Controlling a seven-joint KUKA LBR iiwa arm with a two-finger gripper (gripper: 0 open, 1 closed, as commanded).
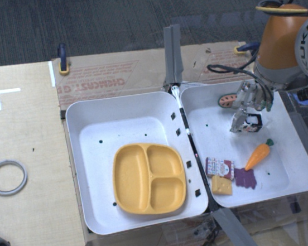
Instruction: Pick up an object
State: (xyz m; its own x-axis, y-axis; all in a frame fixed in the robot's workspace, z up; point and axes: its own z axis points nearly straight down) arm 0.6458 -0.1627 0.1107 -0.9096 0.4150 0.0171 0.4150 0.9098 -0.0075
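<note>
The tool (pixel 243 123) hung over the right white plastic bin (pixel 302 181) — up-left of the orange toy carrot (pixel 257 156) — finger state indeterminate.

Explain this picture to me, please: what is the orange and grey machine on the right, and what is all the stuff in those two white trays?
The machine is a robot arm, and its tip carries a two-finger gripper for grasping things. One camera fixed above the bench looks down at a slant, and the arm reaches in from the right. The left bin holds a yellow divided plate. The right bin holds toy food: a carrot, a small red-and-white packet, a yellow cheese-like block, a purple piece and a reddish slice near the far wall. The gripper hangs low over the right bin, above a small dark-and-white item. Whether it grips anything is too blurred to tell. Outside the bins, a grey tape ring lies on the bench.
</note>
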